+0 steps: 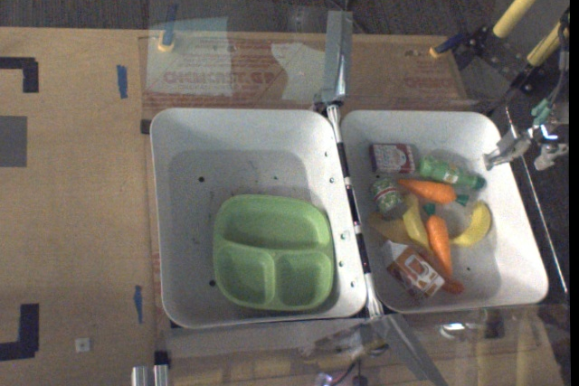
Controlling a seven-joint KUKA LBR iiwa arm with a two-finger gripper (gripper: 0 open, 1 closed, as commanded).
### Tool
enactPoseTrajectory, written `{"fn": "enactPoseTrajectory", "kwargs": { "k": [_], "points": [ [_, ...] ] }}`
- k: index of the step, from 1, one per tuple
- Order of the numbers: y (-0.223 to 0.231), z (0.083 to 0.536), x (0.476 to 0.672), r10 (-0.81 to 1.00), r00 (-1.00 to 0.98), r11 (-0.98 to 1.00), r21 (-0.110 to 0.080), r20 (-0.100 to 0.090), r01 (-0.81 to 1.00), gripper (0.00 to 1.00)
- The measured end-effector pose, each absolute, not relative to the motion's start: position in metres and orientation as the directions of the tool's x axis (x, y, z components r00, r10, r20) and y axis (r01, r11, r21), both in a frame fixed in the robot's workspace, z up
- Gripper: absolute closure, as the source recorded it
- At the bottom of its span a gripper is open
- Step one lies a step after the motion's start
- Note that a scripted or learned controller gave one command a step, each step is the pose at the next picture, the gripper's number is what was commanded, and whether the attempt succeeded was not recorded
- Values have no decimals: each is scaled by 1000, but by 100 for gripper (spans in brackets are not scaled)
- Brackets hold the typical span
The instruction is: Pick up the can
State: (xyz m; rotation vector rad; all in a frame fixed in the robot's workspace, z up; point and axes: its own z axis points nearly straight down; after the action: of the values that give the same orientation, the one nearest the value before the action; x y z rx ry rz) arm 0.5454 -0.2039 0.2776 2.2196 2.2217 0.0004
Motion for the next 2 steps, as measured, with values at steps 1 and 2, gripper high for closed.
{"fn": "enactPoseTrajectory", "kwargs": {
  "k": [1,2],
  "points": [
    [-170,118,559,991,-132,132,1,0,991,0],
    [-170,118,559,991,-132,132,1,0,991,0]
  ]
}}
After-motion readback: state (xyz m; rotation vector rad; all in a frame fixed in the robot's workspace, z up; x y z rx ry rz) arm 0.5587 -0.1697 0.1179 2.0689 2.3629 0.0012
